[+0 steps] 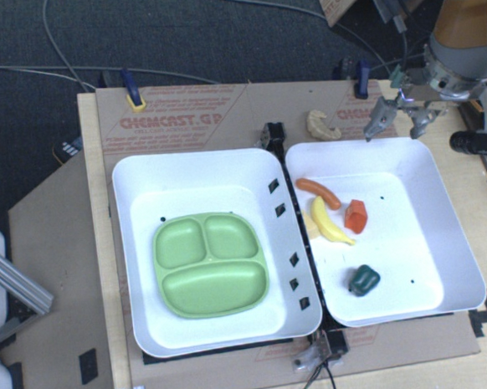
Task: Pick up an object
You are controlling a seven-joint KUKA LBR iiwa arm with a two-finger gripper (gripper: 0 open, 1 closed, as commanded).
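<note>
**Claw above the far rim, toys below it in the right bin**

Claw (398, 117) hangs over the far edge of the right bin (447, 215), near its back corner, with its two fingers spread apart and nothing between them; it is released, and no object touches it. Everything worth picking lies toward the near side and to the view's left of it, inside that same bin; that offset is what the coming move turns on, as I judge it.

Closest to the claw is the orange sausage (319, 192), lying at a slant with its long axis running from far-left to near-right; just beside it sits the red pepper piece (356, 216), and touching or almost touching the sausage's near end is the banana (330, 225), its length running roughly toward the near rim along the bin's left wall; the dark green pepper (363, 280) sits apart from those three, nearer the front rim.

The left bin (138, 240) holds a green divided plate (210, 263) with three compartments, all bare; it lies well apart from the claw.

Outside both bins, on the cardboard-covered counter (179, 119), a small tan object (323, 125) rests just beyond the right bin's far rim, to the view's left of the claw; what it is I cannot tell.
</note>
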